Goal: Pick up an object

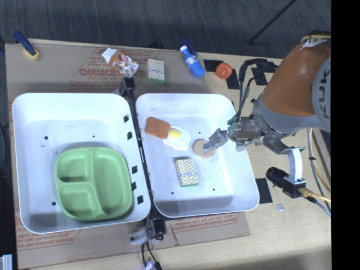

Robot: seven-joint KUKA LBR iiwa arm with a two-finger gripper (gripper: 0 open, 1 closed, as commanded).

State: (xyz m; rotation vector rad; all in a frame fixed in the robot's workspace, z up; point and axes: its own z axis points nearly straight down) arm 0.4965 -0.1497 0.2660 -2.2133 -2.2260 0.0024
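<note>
Target looks like the small tan disc (202,148), a cookie or similar, on the floor of the right bin (225,193). Taking the disc as the landmark: the gripper (212,142) sits right on its right edge, coming in low from the right. At this resolution I cannot tell whether it is open, closed, or has anything in it.

Around the disc:
- fried egg toy (178,138) just to its left, touching or nearly touching
- orange-brown bread piece (157,128) further left and a bit up, against the egg
- small printed packet (187,171) below and to the left, apart from the disc
- left bin (34,117) well to the left, with a green divided plate (93,181) inside
- blue bottle (192,62), orange cap (224,70), a small box (156,70) and a wrapped snack (120,62) on the bench above, outside both bins

Risks, as I judge them:
- Disc is flat and low. Fingertips may skate over the top or pinch air if descent stops short.
- Contact looks off-centre, toward the right rim. A close from there could flip the disc or shove it left into the egg.
- Egg is close enough to get caught in the grasp or dragged along.
- Bin floor is slick white plastic, so a pushed disc will slide, not stay put.
</note>
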